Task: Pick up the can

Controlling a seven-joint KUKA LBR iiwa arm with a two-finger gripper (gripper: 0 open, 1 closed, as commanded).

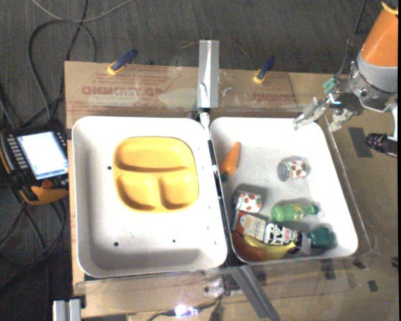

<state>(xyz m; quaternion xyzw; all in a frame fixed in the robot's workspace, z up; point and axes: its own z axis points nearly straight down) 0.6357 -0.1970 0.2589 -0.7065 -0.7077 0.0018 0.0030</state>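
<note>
Two white bins sit side by side on the table [80, 92]. The left bin [87, 199] carries a yellow divided tray [157, 172], lying flat near its middle. The right bin [337, 179] carries all the loose goods, so my work is there.

The can [293, 169] lies on its side toward 1 o'clock from that bin's centre, its round end facing the camera, with a white label bearing red spots. It lies apart from everything else, with bare floor around it. I judge that makes it the easiest pick in the bin, though on its side it may roll under a touch.

The rest is crowded at 6 o'clock: a small carton [248, 201] with red spots, a green bottle [294, 212] lying flat, a black-and-white carton [271, 232] over something yellow, and a dark green object [321, 237] at 5 o'clock. A carrot [229, 158] leans along the dividing wall at 10 o'clock.

My tool [314, 112] hangs above the right bin's far right corner, at 1 o'clock from the can and well apart from it. It holds nothing. I cannot tell whether it is spread or pressed together; the parts blur together at this slant.

Judgement: approach not yet made. I must travel toward 7 o'clock and descend over the can, lining up across its round body rather than its ends.
</note>
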